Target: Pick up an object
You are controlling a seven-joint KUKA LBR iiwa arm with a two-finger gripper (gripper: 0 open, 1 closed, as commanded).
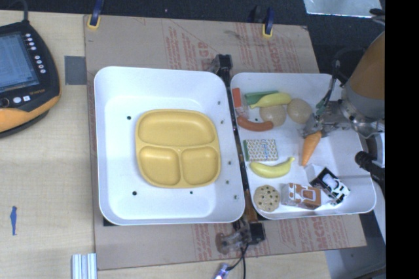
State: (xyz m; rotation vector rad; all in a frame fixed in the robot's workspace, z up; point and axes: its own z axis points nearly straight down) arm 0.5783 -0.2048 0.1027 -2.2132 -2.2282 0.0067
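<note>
The right white bin [347, 160] holds several toy foods. An orange carrot [308, 148] lies tilted near the bin's middle right, its thick end pointing up and right. My gripper [319, 126] comes in from the right and sits right over that thick end, touching or nearly touching it. Whether the carrot is gripped is hidden by the gripper body. Left of it lie a beige ball [299, 110], a yellow corn cob [268, 99], a red sausage [255, 125] and a banana [272, 167].
The left bin [114, 140] holds a yellow divided plate [177, 147]. Also in the right bin: a checked cracker [262, 150], a cookie [266, 197], a brown box [300, 196] and a black-and-white item [329, 184]. A control tablet [19, 78] lies far left.
</note>
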